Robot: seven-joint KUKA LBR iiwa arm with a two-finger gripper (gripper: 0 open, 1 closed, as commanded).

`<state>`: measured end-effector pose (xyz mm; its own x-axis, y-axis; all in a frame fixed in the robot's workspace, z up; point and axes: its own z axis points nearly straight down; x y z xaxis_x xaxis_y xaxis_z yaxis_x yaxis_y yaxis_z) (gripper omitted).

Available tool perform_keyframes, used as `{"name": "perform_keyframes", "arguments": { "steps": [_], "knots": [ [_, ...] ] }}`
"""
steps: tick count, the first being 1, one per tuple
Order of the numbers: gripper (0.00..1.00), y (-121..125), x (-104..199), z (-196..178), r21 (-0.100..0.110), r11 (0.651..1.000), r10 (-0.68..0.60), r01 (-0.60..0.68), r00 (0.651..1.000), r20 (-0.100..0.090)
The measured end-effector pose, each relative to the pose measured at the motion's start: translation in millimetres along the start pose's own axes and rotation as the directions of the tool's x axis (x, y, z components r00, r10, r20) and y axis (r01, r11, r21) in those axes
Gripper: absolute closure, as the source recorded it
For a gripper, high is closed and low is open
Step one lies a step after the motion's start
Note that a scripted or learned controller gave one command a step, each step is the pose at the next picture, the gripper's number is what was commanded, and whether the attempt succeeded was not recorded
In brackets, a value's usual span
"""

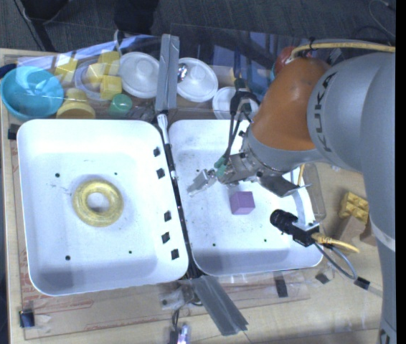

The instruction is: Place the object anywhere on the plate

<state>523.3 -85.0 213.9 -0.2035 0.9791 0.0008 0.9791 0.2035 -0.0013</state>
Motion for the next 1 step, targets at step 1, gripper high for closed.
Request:
{"name": "perform_keyframes", "arguments": {
  "steps": [1],
  "knots": [
    [0.0, -6.5, 43.8, 22.9, 0.003, 0.969, 0.248, -0.248, 0.969, -0.001]
  ]
}}
